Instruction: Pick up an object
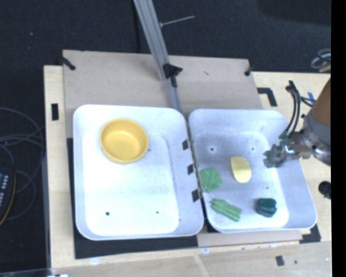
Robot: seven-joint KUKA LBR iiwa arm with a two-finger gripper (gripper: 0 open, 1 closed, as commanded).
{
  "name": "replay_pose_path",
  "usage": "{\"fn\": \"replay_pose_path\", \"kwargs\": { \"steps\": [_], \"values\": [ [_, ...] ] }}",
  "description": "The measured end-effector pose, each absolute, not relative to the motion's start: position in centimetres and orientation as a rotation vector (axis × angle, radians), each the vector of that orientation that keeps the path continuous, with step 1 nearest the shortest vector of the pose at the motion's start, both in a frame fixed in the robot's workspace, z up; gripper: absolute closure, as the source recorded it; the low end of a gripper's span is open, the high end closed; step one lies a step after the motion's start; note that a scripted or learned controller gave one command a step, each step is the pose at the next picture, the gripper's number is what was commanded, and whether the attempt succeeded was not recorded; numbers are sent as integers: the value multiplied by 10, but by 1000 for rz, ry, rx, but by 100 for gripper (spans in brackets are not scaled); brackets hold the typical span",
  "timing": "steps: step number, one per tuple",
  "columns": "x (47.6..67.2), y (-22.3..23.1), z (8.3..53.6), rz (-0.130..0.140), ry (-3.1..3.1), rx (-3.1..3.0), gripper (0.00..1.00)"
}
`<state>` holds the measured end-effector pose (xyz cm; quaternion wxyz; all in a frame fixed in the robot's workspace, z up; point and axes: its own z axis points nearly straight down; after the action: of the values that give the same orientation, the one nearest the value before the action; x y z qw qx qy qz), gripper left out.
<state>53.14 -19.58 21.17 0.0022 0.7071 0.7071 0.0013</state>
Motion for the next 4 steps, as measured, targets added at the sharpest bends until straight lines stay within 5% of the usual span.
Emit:
{"fn": "replay_pose_path", "kwargs": {
  "steps": [1,4],
  "values": [
    [532,-197,252,4,2219,2219,100],
    [566,-53,228,0,2226,2218,100]
  ]
}}
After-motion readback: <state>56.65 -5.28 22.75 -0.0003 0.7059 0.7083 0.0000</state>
